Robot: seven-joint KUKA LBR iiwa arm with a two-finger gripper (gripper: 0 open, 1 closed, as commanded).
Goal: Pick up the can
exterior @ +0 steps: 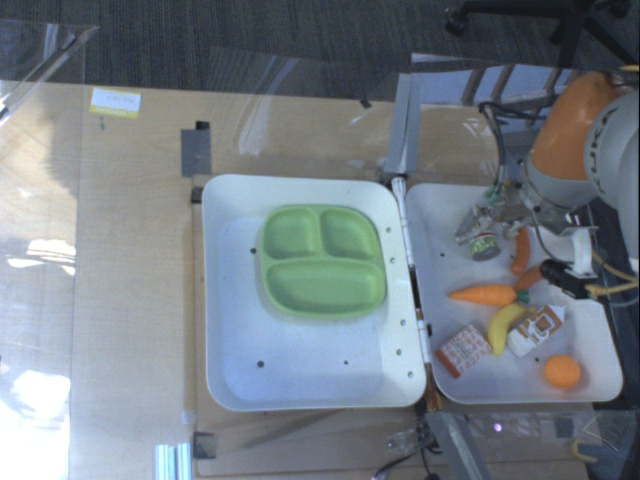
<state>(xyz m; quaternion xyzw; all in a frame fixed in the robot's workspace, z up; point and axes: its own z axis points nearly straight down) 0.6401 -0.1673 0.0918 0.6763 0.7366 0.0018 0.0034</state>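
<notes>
The can (486, 247) is small and silvery with a dark end, and it lies in the upper middle of the right bin (440, 208). My gripper (483, 225) hangs directly over it, reaching down from the grey arm with the orange band (565, 133) at the upper right. The gripper's metal tip overlaps the can's top edge. I cannot tell whether it touches the can.
Around the can in the right bin lie a red sausage-like piece (519, 250), a carrot (483, 294), a banana (503, 326), a red and white box (462, 350), a small carton (540, 324) and an orange (563, 371). The left bin (230, 368) holds a green divided plate (322, 261).
</notes>
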